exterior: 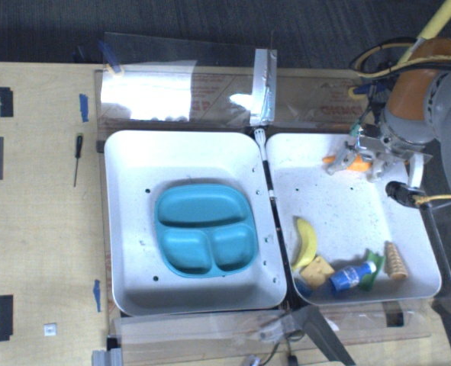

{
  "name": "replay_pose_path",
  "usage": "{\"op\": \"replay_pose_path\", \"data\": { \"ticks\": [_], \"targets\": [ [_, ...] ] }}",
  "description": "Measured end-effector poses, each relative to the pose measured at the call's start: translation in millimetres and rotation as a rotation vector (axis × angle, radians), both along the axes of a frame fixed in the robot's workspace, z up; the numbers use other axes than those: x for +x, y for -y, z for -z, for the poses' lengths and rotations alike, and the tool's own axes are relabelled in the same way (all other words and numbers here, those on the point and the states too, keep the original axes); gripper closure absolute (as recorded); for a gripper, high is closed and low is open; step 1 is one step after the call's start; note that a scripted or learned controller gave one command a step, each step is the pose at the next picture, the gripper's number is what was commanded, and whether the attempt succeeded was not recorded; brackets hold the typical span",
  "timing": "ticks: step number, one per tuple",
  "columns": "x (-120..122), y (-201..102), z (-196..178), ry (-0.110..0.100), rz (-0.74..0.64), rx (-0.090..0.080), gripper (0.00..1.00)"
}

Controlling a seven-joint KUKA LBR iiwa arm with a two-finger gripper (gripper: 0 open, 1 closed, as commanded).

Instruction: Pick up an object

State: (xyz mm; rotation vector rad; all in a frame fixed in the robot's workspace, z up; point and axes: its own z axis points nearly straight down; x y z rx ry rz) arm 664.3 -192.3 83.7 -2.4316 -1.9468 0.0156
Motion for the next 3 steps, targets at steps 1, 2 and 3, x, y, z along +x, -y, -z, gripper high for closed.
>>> {"op": "replay_pose_path", "data": {
  "ticks": [1, 2, 3],
  "targets": [
    [1.1, 1.9, -0.4, -0.004, 0.015, 0.005, 0.0],
    [5.7, 16.2, -76.3, 0.035, 0.056, -0.018, 0.0],
    [3.2, -25.8, -18.5, 0.025, -0.002, -0.013, 0.0]
  ]
}}
